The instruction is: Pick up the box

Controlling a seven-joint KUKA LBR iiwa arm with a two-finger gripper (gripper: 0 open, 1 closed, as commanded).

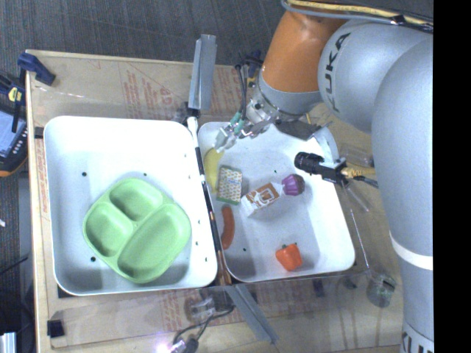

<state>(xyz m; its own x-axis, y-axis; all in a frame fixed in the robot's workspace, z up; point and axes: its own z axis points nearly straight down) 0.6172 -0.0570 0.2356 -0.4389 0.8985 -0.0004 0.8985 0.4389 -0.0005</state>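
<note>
Brown-and-white box point(262, 198) flat, long axis rising rightward

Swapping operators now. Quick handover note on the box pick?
Gripper: over the far left corner of the right bin, nothing visibly between its fingers; whether they are open or shut can't be told.
Box: lying on the right bin floor, near the middle, apart from the gripper, next to the purple item.
Also in that bin: patterned packet, sausage, orange pepper.
Left bin: green divided plate.
Done: nothing, box not picked.
Left: reach the box, grasp, lift.
</note>
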